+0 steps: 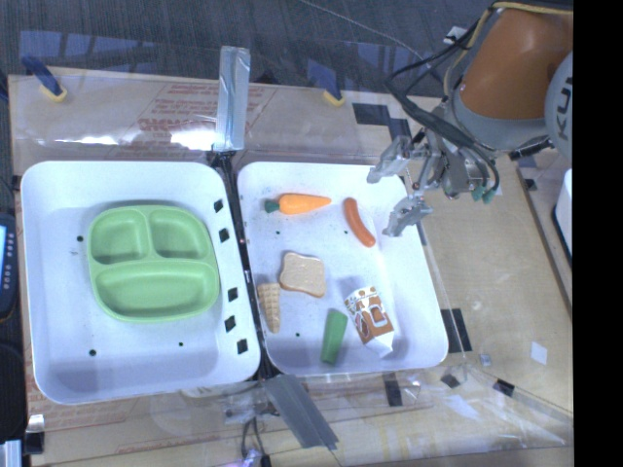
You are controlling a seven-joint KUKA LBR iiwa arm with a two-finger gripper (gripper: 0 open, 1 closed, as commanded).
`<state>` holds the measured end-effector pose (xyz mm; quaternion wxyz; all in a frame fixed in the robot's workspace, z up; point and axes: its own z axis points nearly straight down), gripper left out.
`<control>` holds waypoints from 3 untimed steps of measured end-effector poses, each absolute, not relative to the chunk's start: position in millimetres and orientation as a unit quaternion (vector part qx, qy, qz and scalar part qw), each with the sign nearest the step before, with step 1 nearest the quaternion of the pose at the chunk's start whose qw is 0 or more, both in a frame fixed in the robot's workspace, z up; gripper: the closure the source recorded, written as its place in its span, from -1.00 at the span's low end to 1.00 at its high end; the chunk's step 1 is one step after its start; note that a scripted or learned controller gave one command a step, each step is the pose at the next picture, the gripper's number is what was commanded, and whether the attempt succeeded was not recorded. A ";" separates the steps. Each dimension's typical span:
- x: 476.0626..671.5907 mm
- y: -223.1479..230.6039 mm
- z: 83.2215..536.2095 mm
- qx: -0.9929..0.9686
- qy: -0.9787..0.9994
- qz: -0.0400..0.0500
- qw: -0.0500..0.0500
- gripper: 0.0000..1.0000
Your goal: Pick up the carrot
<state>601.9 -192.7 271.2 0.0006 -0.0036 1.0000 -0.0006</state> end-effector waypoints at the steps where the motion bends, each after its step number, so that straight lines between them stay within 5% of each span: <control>1: 601.9 -192.7 156.5 0.044 0.999 0.001 -0.005 -1.00; 2: 640.9 -105.5 90.2 0.046 0.999 0.002 -0.004 -1.00; 3: 643.4 -106.6 103.6 0.044 0.999 0.000 0.000 1.00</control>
